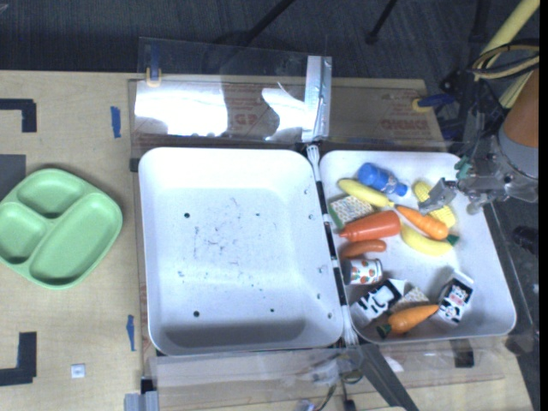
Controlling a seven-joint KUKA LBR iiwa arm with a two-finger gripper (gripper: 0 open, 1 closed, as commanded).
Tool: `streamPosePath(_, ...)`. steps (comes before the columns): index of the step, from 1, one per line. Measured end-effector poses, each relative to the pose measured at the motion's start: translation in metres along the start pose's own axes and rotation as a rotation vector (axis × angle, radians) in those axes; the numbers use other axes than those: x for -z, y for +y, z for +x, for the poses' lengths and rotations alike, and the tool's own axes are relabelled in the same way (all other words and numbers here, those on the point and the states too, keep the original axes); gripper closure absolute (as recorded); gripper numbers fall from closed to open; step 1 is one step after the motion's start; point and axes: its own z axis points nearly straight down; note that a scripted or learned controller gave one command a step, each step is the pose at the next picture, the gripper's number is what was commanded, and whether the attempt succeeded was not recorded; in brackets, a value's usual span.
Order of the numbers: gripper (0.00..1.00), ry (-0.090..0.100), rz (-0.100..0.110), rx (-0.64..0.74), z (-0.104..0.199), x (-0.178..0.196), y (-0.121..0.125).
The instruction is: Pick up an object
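Camera view finds the gripper (447, 193) low over the right bin (501, 302), its grip state impossible to tell, just above a toy carrot (425, 222) among crowded play food. Likely light, stiff, slick plastic; take it across the thicker middle.

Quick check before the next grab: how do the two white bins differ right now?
The left bin has a bare, scuffed floor with a few small dark holes; the right bin holds a heap of toy food, among them carrots, a banana and a blue bottle. The arm's pincer sits over the right bin, not the left. The left bin looks wider from this angle. Both are shallow, white, with rounded corners, side by side.
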Motion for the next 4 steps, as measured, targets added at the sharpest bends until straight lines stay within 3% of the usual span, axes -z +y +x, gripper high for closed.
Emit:
streamPosePath(1,0.00,-0.002,-0.004,0.082,-0.015,-0.110,0.026)
streamPosePath(2,1.00,-0.003,-0.009,0.081,-0.016,-0.098,0.028)
streamPosePath(3,1.00,-0.003,-0.004,0.162,-0.031,-0.102,0.025)
streamPosePath(4,1.00,-0.002,-0.003,0.099,0.016,0.004,0.057)
